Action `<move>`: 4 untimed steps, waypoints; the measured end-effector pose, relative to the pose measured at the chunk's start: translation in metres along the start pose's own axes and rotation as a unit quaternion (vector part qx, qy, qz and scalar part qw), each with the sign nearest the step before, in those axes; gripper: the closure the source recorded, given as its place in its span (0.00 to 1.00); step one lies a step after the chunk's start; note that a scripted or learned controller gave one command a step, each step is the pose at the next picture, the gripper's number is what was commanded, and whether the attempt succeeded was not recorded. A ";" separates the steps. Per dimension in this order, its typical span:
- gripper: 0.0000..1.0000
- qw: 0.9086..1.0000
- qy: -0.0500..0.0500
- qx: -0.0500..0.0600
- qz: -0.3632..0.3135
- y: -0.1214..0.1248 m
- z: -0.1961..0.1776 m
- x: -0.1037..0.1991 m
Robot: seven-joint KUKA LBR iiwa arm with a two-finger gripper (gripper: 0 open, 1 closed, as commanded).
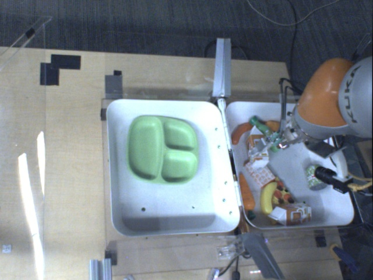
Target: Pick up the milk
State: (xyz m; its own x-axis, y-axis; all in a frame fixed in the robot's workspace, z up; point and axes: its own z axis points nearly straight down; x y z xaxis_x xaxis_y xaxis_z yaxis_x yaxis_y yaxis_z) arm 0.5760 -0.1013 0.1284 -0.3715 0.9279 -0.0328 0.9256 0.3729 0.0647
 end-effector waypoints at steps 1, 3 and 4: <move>0.00 1.000 0.000 -0.001 -0.003 0.006 0.003 0.000; 0.00 0.997 0.016 0.026 -0.076 0.036 0.043 -0.021; 1.00 0.996 0.013 0.022 -0.080 0.041 0.030 -0.021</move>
State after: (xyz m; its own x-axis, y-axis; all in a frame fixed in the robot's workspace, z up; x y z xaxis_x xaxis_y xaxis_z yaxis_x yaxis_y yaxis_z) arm 0.6238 -0.1062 0.1022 -0.5161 0.8564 -0.0129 0.8563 0.5162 0.0179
